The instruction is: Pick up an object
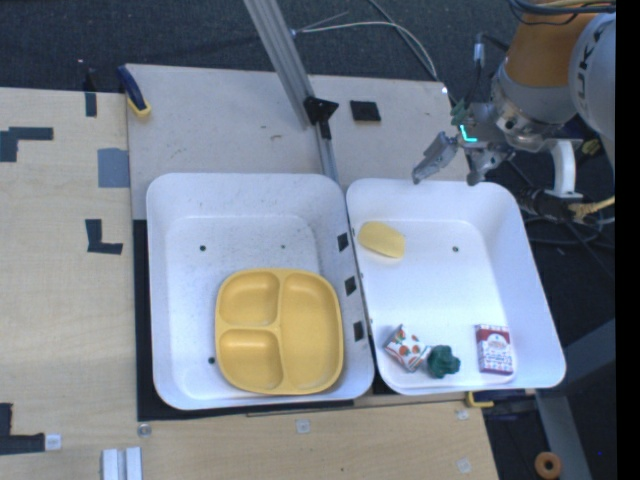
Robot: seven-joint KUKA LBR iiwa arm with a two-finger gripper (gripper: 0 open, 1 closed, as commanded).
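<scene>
While the yellow divided plate (279,330) lies in the left bin (170,268), the right bin (520,268) holds a yellow lump (382,240), small packets and a green toy; the gripper (455,163) hovers released above its far rim, nothing grasped yet.

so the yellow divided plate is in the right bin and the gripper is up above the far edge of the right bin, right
Not quite. The camera view shows the yellow divided plate lying in the left bin, not the right one. The rest holds: the gripper is above the far edge of the right bin.
</scene>
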